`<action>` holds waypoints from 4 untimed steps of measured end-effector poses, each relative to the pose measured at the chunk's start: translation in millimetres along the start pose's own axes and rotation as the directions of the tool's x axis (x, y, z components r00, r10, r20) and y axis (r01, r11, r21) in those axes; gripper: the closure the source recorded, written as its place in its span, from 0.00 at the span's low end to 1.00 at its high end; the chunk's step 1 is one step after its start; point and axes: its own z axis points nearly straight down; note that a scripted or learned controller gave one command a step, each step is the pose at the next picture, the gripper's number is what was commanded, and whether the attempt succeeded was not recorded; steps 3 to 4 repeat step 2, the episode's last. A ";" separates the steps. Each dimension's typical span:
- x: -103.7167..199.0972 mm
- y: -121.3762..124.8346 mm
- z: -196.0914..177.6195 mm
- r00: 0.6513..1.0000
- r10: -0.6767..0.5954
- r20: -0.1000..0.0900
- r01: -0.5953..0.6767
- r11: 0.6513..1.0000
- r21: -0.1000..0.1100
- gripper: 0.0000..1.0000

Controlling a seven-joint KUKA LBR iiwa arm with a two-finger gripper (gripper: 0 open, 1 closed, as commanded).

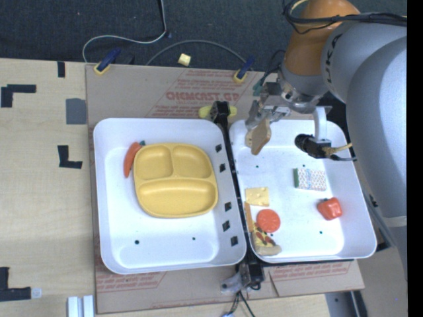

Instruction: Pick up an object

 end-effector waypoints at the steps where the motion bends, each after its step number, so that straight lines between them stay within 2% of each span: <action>1: 28.4 -0.1 -30.8 1.000 0.001 0.000 -0.001 1.000 0.002 1.00; 2: 59.9 -53.4 -4.5 1.000 0.003 0.001 -0.003 1.000 0.009 1.00; 4: 59.9 -53.4 -4.5 1.000 0.003 0.001 -0.003 1.000 0.009 1.00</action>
